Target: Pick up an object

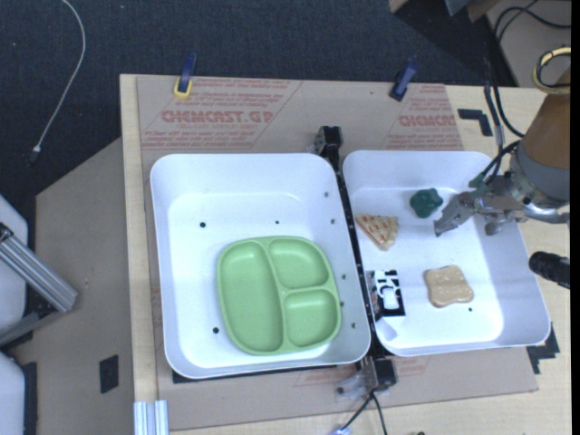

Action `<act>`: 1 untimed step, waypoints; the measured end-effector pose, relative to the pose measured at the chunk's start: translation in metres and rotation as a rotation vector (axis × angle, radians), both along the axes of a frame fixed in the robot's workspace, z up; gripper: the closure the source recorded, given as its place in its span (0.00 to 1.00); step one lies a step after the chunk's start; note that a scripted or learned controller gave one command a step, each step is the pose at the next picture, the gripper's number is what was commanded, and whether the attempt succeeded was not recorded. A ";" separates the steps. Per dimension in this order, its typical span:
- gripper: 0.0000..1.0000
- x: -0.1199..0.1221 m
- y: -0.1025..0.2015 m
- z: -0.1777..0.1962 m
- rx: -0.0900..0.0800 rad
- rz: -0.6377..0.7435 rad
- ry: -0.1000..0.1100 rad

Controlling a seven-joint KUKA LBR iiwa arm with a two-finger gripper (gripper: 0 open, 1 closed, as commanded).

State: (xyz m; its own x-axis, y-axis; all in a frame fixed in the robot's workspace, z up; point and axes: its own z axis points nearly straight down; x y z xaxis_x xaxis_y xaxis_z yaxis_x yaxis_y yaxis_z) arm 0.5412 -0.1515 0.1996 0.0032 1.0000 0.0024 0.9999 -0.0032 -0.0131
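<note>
In the right bin lie three small objects. A dark green lump sits near the back, a tan wedge like a pizza slice lies by the left wall, and a beige toast-like piece rests in the middle. My gripper hangs over the right bin's back half, just right of the green lump, its grey fingers pointing left and down. Nothing shows between them.
The left bin holds a green three-compartment plate. A black and white tag sits on the divider between the bins. Clamps mark the board's back edge. The arm's orange band enters at the right.
</note>
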 end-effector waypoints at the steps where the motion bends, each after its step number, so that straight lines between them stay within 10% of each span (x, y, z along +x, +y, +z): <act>1: 0.00 0.003 0.000 0.007 -0.003 0.003 -0.013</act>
